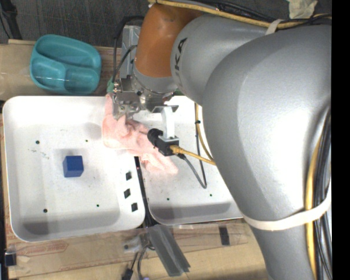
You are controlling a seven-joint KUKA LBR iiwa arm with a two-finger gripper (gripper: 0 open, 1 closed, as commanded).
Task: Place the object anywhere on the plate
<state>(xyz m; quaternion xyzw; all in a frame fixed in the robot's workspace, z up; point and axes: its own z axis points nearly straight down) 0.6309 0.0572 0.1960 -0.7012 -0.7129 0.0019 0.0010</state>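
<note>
Wooden surface [76, 255] under two bins
Two shallow white plastic bins [23, 156] sit side by side on it; a teal divided plastic dish [65, 64] rests at its far-left corner

I see a small blue cube [73, 165] resting flat on the floor of the left white bin [23, 121], toward its middle. A teal two-compartment plastic plate [65, 63] sits on the desk beyond that bin's far left corner, well apart from the cube.
</note>
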